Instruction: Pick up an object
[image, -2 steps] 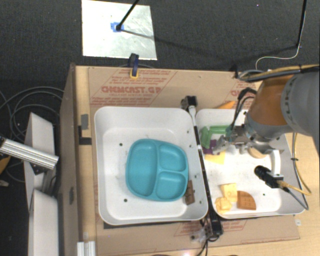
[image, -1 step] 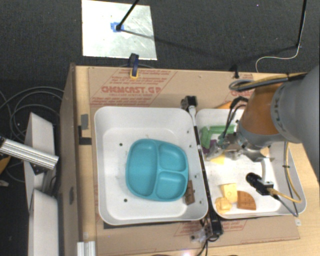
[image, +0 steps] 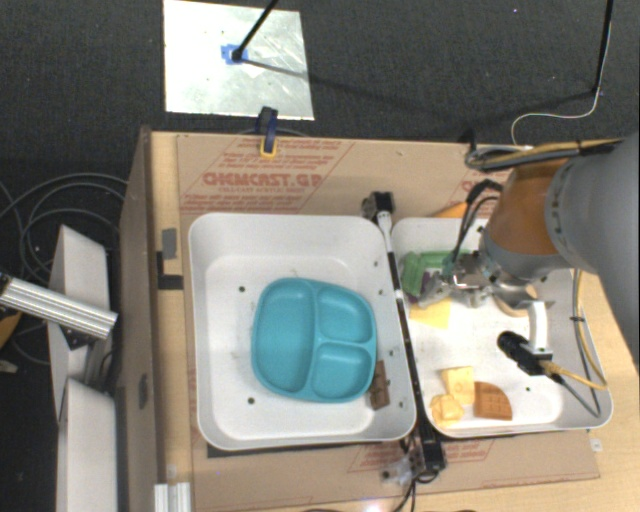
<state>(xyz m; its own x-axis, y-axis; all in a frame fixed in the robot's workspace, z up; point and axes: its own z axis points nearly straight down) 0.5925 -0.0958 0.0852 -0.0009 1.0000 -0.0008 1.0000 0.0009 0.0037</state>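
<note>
The pincer (image: 432, 285) touches a green object (image: 420, 266); I cannot tell its opening.

Single fixed camera above the bench, looking down at a slant, far enough out to take in both bins. Gripper (image: 440, 285) sits right of centre in frame: left bin (image: 215, 240) lies to its left, right bin (image: 560, 415) beneath it.

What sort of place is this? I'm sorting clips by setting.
Probably a robotics lab test bench, not a kitchen. Two white bins sit on a cardboard sheet, a grey arm reaches in, loose cables lie on dark carpet, and the toy food and blue plate look like props.
</note>
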